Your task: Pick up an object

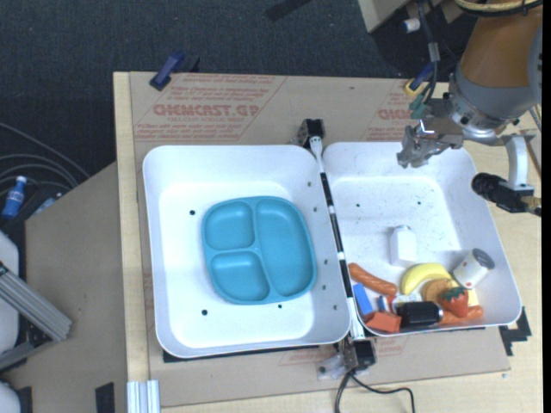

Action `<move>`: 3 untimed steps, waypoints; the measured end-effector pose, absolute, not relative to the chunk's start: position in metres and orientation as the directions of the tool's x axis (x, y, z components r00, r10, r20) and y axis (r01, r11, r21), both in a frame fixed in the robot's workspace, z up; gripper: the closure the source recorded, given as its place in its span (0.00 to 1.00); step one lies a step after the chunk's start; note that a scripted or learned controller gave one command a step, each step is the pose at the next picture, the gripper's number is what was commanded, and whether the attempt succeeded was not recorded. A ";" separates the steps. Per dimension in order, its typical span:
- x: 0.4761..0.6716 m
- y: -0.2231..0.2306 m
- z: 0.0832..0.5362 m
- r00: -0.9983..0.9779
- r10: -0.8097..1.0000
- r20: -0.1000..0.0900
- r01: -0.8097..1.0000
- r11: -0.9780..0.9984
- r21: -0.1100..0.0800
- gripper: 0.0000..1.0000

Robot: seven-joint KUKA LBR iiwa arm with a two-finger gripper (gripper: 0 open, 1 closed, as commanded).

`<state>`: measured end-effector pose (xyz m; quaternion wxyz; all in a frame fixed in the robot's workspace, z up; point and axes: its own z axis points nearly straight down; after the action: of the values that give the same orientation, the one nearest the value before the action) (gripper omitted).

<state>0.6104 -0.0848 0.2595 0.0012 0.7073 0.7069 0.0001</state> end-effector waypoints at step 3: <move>0.666 -0.049 0.185 -0.001 1.000 0.000 1.000 0.001 -0.001 0.00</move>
<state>0.6665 -0.0488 0.1849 -0.0001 0.7069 0.7073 -0.0004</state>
